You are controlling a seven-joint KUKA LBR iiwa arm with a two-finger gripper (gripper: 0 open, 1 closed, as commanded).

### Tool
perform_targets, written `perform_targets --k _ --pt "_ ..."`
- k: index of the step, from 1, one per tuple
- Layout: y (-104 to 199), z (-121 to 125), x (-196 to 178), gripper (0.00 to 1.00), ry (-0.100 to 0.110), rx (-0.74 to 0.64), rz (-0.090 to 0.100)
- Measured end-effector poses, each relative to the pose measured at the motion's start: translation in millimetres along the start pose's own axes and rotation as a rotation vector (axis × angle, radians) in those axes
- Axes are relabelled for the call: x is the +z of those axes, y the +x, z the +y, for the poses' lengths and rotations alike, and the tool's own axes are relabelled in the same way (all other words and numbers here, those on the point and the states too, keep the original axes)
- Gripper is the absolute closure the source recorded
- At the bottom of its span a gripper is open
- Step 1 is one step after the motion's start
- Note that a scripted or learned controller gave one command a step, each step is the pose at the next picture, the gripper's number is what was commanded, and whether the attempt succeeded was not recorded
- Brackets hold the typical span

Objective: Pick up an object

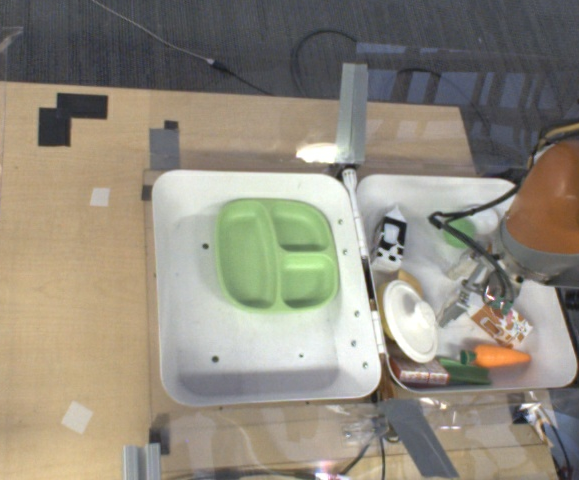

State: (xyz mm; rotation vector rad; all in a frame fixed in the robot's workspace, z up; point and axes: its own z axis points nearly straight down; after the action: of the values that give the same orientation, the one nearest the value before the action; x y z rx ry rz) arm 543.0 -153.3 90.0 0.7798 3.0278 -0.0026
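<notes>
The right bin [561, 366] holds a small black-and-white carton [390, 240], a white bowl [410, 320], an orange carrot [501, 357] with a green top, a colourful snack packet [502, 321] and a green thing [459, 233] partly hidden under the arm. My gripper [461, 290] hangs low over this bin, between the white bowl and the snack packet. Its two silver fingers stand open with nothing between them. The orange wrist band [559, 206] sits above it at the right.
The left bin [184, 368] carries a green divided plate [274, 253]. A dark reddish tube [421, 375] lies along the right bin's front wall beside the carrot top. A metal divider [361, 258] separates the bins. Black cables run near the wrist.
</notes>
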Motion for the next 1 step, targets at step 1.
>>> perform_targets --k 1 --pt "19.0 -20.3 -0.6 0.00 -0.003 0.053 -0.004"
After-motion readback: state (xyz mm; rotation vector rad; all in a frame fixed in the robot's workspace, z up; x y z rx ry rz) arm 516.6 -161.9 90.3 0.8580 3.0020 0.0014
